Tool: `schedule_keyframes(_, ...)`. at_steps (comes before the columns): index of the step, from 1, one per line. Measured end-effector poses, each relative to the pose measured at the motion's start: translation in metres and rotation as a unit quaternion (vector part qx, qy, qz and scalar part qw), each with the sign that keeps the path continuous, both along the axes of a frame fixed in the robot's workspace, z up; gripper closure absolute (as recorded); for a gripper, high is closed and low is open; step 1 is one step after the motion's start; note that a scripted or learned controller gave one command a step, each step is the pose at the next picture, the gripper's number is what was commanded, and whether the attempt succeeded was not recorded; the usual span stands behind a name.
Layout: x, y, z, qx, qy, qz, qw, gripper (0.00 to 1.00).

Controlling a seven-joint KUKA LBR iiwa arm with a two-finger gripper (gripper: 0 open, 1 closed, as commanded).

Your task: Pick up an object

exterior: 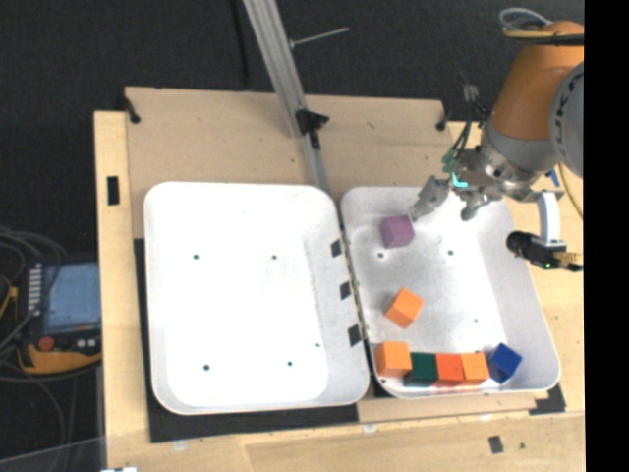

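**Camera view: gripper poised over the far end of the right bin, nothing yet taken**

The left bin [241, 293] is passed over first; no object is seen in it, so no pick is to be sought there. In the right bin [521, 293], a purple block [397, 231] is found near the far left corner, well apart from its neighbours. Nearer the middle, an orange block [404, 306] is seen lying turned at an angle, also free on all sides. Along the near wall a tight row is packed: an orange cube [394, 357], a green block [424, 367], two more orange pieces and a blue block [504, 361], each touching the next.

The gripper [449, 197] is held above the far end of the right bin, its fingers spread wide with nothing between them, the left finger just beside the purple block.

The purple block is judged the best target, since room for both fingers is offered. The gripper should be shifted left until the block is centred between the fingers, then lowered and closed. The packed row is best avoided, because little gap for a finger is left there
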State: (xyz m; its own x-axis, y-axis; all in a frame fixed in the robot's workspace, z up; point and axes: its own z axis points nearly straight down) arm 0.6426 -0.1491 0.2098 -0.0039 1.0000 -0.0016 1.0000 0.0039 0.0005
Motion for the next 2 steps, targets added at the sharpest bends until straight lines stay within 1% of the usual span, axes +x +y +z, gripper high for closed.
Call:
schedule_keyframes(1, -0.003, 0.004, -0.043, 0.0, 0.002, 0.0, 1.0, 0.0)
schedule_keyframes(2, -0.006, -0.007, -0.091, -0.0003, 0.002, -0.003, 1.0, 0.0)
